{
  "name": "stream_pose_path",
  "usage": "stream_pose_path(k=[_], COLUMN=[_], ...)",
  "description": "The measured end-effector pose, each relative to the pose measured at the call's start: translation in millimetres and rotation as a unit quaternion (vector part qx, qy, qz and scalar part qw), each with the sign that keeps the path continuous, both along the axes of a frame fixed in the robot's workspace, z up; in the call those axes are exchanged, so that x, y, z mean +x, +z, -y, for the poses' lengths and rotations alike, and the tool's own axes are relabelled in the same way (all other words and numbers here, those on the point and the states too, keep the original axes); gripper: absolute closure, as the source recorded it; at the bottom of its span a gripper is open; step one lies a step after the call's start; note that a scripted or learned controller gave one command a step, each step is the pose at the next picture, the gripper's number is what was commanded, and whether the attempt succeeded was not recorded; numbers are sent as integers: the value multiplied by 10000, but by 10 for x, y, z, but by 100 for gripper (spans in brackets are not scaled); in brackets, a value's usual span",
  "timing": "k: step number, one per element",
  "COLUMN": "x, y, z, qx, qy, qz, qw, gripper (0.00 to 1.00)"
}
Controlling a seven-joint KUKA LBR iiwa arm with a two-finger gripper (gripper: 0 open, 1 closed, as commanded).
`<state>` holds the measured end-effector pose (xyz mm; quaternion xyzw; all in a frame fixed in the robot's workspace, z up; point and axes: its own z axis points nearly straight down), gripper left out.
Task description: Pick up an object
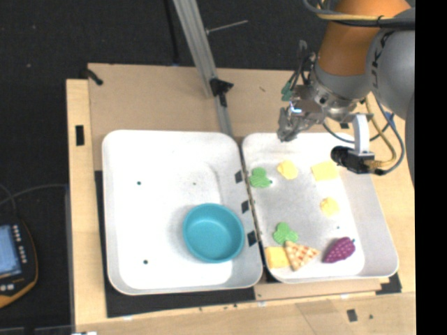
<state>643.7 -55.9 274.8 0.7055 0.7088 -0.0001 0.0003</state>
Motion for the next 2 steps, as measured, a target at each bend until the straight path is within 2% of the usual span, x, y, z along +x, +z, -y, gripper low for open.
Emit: stream_pose_path(k=[1,2], x=[-31,-120], y=[31,-144], z=[-548,-986], qx=[6,1], qy=[10,4], qz=[0,-5], qw=[10000,10000], gripper=[100,100])
